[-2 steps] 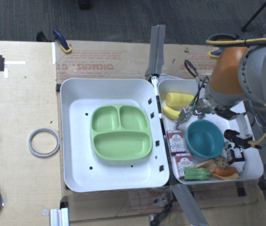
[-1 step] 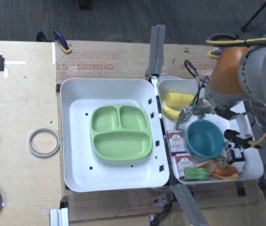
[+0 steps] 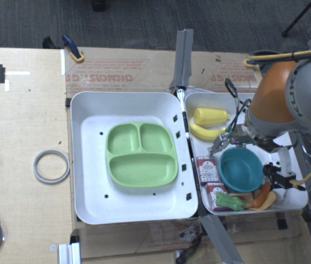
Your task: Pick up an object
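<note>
Teal and yellow stand out in the right bin [image 3: 295, 202], where the pickable things lie: a teal bowl [image 3: 241, 169] in the middle, two yellow bananas [image 3: 209, 116] toward the far end, a red packet [image 3: 206, 169] beside the bowl, and a green toy [image 3: 229, 202] and an orange carrot [image 3: 261, 197] at the near end. The left bin [image 3: 84, 147] holds a green divided plate [image 3: 142, 155].

The arm [image 3: 279, 95] reaches in from the right, and the gripper [image 3: 228, 138] hangs low over the right bin, just between the bananas and the far rim of the bowl. Its metal parts are tangled against the clutter, so whether it is wide or closed I cannot tell; nothing is visibly held.

This looks like the approach or descent step, with no grasp made yet. The next move calls for settling on one target, likely the near banana or the bowl rim, lining up over it, closing firmly, and lifting straight up without snagging the neighbours.
</note>
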